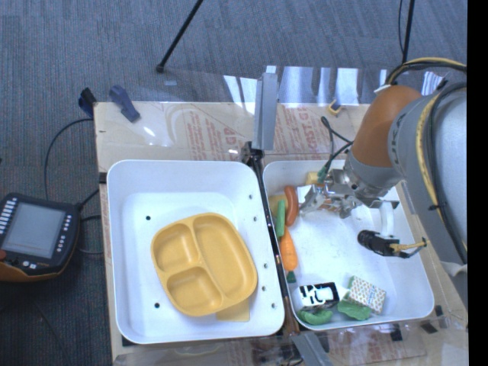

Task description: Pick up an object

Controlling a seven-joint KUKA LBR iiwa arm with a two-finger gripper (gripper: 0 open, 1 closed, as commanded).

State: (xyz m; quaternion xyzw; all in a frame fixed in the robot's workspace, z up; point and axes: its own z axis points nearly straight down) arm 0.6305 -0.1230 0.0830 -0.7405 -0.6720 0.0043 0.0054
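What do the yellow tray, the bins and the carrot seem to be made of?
Tray: likely moulded plastic, matte yellow, with three smooth rounded compartments. Bins: probably thin white plastic, slightly glossy, with rounded corners and a soft sheen on the walls. Carrot: looks like toy plastic or rubber, uniform bright orange; too small to tell which.

A wooden bench [191, 124] with red printed lettering carries two shallow white plastic bins side by side. The left bin [126, 181] holds a yellow plastic plate with three compartments [203, 263], lying flat near its middle, with a flat yellow piece just under the plate's near edge. A grey metal upright post [266, 111] stands at the far end of the gap between the bins. On the grey carpet floor [76, 36], left of the bench, lies a handheld control pendant with a grey screen [34, 235], its black cable [57, 147] curving toward the bench. A thin black stand leg [184, 27] slants across the floor beyond.
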